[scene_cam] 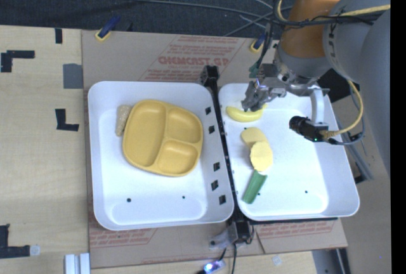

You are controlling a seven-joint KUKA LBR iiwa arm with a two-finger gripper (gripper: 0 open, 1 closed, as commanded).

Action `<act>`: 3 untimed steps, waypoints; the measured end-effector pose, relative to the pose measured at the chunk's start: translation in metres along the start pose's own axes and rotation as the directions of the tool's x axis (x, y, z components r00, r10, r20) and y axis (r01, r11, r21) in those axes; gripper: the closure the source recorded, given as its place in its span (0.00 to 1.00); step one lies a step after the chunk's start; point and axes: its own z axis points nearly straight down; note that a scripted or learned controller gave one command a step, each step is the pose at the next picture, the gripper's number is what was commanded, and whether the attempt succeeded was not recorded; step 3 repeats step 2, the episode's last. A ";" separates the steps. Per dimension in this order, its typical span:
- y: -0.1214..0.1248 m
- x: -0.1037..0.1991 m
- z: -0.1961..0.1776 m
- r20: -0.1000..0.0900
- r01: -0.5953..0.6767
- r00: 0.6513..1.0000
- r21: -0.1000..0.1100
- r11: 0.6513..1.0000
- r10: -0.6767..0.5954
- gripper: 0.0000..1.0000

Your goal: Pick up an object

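In the right bin [317, 190] my gripper [252, 101] hangs low over a yellow banana [243, 115] near the bin's far left corner, its tips right at the banana's upper side. Just nearer lie two pale yellow pieces, a small one [252, 135] and a rounder one [261, 156]. A green cucumber-like stick [254, 186] lies below them. The grey arm with its orange band [314, 9] comes in from the upper right.
The left bin [104, 158] holds a yellow divided plate [162, 137] with a tan sponge-like piece [121, 119] tucked under its left edge. A black clamp row [216, 139] runs between the bins. A black sensor on a cable [304, 127] hangs over the right bin.
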 end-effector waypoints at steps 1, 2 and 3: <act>0.000 0.056 -0.011 0.000 0.001 1.000 -0.001 1.000 -0.001 1.00; -0.011 0.104 -0.003 0.001 0.000 1.000 0.000 1.000 0.000 1.00; -0.011 0.104 -0.003 0.001 0.000 1.000 0.000 1.000 0.000 1.00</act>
